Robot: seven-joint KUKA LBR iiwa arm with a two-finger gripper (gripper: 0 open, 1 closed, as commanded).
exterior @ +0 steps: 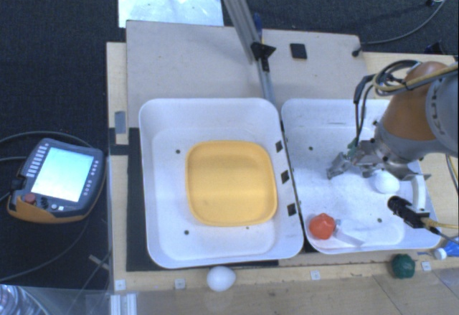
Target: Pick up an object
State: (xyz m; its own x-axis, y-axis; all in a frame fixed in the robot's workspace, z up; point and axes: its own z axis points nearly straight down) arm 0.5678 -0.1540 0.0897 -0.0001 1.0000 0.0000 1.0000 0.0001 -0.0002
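Camera view: gripper (356, 164) down inside right bin (310, 127), grip state impossible to tell. White ball (386, 182) touching wrist at 4 o'clock of gripper; orange object (322, 226) near bin's 7 o'clock corner. Yellow plate (232, 182) centred in left bin (161, 127). White egg (221, 278) on bench at 6 o'clock, green ball (402, 265) at 5 o'clock, pendant (56, 179) at 9 o'clock

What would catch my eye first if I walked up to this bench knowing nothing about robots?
Probably the big yellow plate, lying in the middle of the left white bin. Next, the grey and orange arm reaching into the right bin, its gripper low beside a white ball, with an orange object near that bin's front edge. A handheld controller with a lit screen lies on the dark floor at far left.
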